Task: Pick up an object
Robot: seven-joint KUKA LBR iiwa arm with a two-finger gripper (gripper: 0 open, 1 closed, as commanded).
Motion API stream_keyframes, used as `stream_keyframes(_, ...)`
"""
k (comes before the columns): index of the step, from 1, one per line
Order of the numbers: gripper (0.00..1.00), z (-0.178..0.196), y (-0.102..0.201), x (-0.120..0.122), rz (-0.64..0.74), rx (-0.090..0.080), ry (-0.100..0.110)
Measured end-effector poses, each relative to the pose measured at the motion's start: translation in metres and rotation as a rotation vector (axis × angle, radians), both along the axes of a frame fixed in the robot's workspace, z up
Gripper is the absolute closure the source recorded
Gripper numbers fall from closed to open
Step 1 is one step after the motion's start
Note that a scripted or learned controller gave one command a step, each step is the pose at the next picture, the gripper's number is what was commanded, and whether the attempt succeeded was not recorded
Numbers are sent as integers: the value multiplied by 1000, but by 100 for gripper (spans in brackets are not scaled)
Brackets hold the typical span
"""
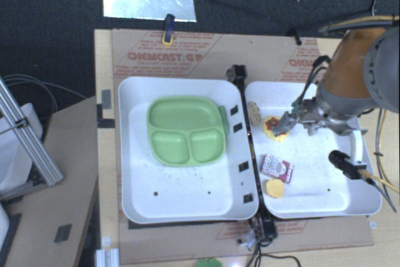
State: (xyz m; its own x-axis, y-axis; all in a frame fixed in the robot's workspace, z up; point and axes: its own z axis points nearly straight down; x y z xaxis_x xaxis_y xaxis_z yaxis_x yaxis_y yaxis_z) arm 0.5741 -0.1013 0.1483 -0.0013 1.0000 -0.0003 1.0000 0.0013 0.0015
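The gripper [284, 124], fingers seemingly clamped on a small red-and-yellow toy [272, 128] in the right bin [312, 203], held what looked a light, rigid piece, best pinched across its middle.

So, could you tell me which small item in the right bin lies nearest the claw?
The red-and-yellow toy, right at the claw; the others lie apart.

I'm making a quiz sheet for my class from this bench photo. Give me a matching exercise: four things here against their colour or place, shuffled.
Things:
1. divided plate
2. small packet
3. round piece
4. oval biscuit

Descriptions:
A. yellow, near the right bin's front edge
B. green, in the left bin
C. tan, at the right bin's left wall
D. red and white, in the right bin

Pairs: 1-B, 2-D, 3-A, 4-C
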Motion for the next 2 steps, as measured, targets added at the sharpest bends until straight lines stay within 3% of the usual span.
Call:
stream_keyframes(1,0,-58,3,77,6,-1,-5)
stream_keyframes(2,0,-62,-22,67,-1,0,-4)
